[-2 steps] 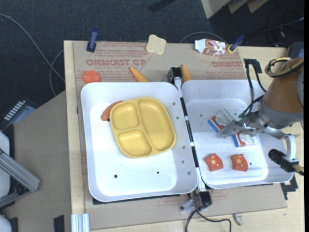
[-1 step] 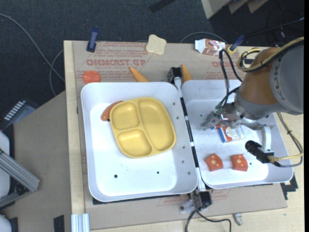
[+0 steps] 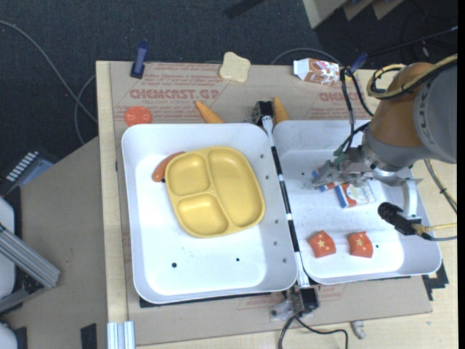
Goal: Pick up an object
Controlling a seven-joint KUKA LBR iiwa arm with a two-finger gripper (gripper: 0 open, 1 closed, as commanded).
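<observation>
- Bins: two shallow white plastic bins sit side by side on the bench, the left bin (image 3: pixel 145 253) and the right bin (image 3: pixel 407 264), touching along a middle seam.
- Gripper (image 3: pixel 340 174): it hangs low in the upper middle of the right bin, under the grey wrist with the orange band, which comes in from the right. Whether the claw is open or closed I cannot tell; the metal at its tip is too cluttered to read.
- Nearest candidate: a small flat red, white and blue packet (image 3: pixel 352 193) lies on the right bin's floor just beside the claw, toward the near side and a little to the right. Its long axis seems to run on a diagonal, from the claw's tip toward the near right. I cannot see it between the claw's tips, so I would not call it held.
- Other candidates: two small red blocks with yellow marks, the left red block (image 3: pixel 322 244) and the right red block (image 3: pixel 361 244), rest near the right bin's front wall, apart from each other and well clear of the claw.
- Left bin: a yellow three-compartment plastic tray (image 3: pixel 218 191) with an orange sausage-shaped toy (image 3: pixel 160 169) tucked at its far left corner, well apart from the claw.
- Judgement: the packet is the likely target, being closest; the coming move probably turns on shifting slightly toward the near side, over the packet, and gripping across its short side.
</observation>
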